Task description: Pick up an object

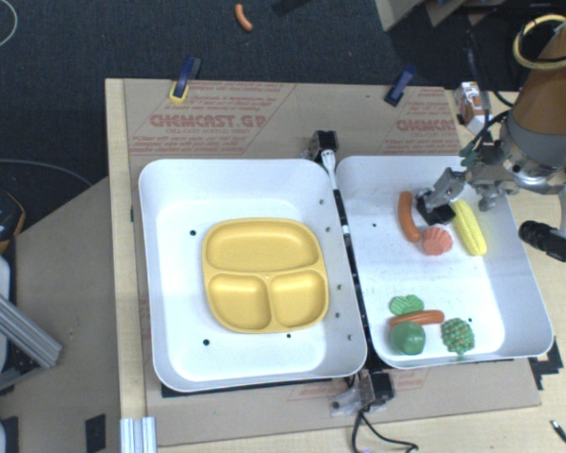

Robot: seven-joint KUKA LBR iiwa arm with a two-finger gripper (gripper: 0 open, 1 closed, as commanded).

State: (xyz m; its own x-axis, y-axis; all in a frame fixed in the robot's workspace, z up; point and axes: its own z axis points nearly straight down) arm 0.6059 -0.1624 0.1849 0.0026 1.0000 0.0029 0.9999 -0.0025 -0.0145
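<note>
My gripper [438, 206] hangs low in the right bin [509, 291], in its upper middle part. Its dark fingertips sit among three toy foods: an orange sausage [409, 216] to its left, a pinkish-red round piece [438, 242] just below it, and a yellow corn cob [469, 227] to its right. I cannot see anything held between the fingers. Near the bin's front lie a green leafy piece [406, 304], a thin orange-red stick [416, 318], a green round item [408, 338] and a green broccoli-like piece [457, 334].
The left bin [170, 281] holds a yellow divided plate [264, 274] in its middle. A black divider [340, 225] runs between the bins. The arm's grey wrist and orange band [542, 102] rise at the right. Clamps [182, 80] sit on the board's far edge.
</note>
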